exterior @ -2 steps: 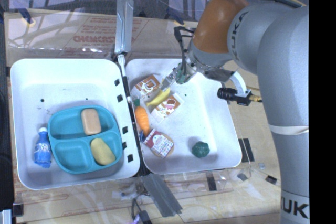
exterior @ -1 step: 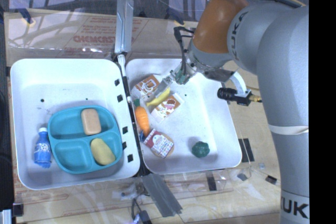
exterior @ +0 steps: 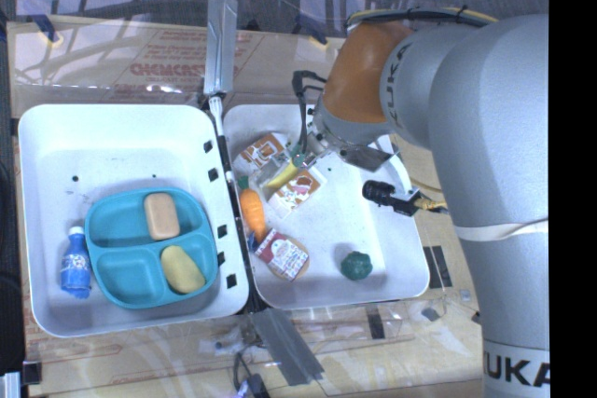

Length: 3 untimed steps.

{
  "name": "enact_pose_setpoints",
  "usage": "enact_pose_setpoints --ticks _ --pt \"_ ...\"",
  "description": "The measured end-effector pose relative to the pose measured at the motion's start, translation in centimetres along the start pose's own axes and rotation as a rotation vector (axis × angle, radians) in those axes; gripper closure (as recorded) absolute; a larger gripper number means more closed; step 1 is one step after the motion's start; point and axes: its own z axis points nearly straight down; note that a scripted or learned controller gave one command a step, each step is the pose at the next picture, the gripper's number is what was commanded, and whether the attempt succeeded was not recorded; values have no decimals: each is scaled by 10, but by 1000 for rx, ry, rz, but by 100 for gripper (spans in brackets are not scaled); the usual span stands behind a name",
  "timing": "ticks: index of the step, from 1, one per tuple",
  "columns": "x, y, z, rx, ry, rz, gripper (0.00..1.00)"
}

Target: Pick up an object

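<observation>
The right bin (exterior: 401, 280) holds several small things. A brown snack packet (exterior: 262, 149) lies at its upper left, with a yellow piece (exterior: 282, 174) and a red-and-white packet (exterior: 298, 189) just below it. An orange carrot (exterior: 252, 211) lies along the left wall, another red packet (exterior: 283, 255) sits below it, and a dark green ball (exterior: 355, 266) rests toward the front. My gripper (exterior: 304, 152) is low in this bin, right at the upper end of the yellow piece and beside the brown packet. The wrist hides its tip.
The left bin (exterior: 56, 135) holds a blue divided tray (exterior: 117, 270) with a tan block (exterior: 161, 216) and a yellow lump (exterior: 183, 267), and a blue bottle (exterior: 75, 264) beside it. A metal divider (exterior: 220, 42) runs between the bins. A black cable plug (exterior: 387, 196) hangs over the right bin.
</observation>
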Motion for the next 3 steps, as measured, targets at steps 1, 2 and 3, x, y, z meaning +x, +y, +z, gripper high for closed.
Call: enact_pose_setpoints --ticks 1,2,3 --pt "-21 30 9 18 16 -171 0" --pt "8 -14 12 16 19 -94 0" --pt "-31 -20 11 14 17 -169 0"
